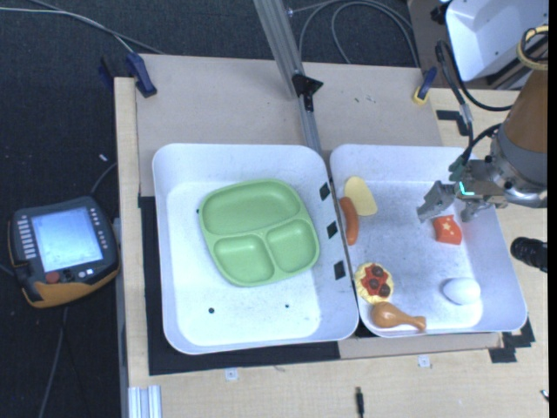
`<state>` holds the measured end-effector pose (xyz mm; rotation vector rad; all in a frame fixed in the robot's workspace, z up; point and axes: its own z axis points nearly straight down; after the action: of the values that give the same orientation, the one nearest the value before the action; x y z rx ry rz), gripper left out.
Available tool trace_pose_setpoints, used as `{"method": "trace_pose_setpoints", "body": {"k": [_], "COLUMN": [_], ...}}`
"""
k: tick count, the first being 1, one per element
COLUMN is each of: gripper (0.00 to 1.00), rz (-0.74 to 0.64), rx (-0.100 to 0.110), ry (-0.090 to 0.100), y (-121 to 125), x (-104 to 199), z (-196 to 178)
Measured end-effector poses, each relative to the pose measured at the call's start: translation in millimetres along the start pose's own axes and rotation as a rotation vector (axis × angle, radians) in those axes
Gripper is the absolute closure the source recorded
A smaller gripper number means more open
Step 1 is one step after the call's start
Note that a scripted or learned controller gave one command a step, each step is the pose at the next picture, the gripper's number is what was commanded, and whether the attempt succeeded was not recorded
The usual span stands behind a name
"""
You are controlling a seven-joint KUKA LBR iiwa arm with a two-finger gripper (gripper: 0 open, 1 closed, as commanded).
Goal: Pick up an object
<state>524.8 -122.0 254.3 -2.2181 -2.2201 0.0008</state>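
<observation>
While its fingers stand apart and grip nothing, the gripper (pixel 452 200) hovers just above a small red toy (pixel 447 229) lying in the right bin (pixel 409 177), the pickup not yet made.

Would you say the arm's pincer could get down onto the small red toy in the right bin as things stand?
Probably yes: the pincer hovers just above the red toy, which lies apart from the white egg, with nothing over it.
</observation>
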Motion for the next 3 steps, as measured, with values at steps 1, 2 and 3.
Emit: {"method": "trace_pose_setpoints", "body": {"k": [1, 2, 3], "gripper": [0.00, 0.00, 0.00], "rz": [0.000, 0.002, 0.000], "rx": [-0.001, 0.006, 0.005], "ry": [0.000, 0.001, 0.001], "y": [0.3, -1.1, 4.2], "x": [0.0, -4.4, 4.6], "z": [-0.4, 61.9, 114.9]}}
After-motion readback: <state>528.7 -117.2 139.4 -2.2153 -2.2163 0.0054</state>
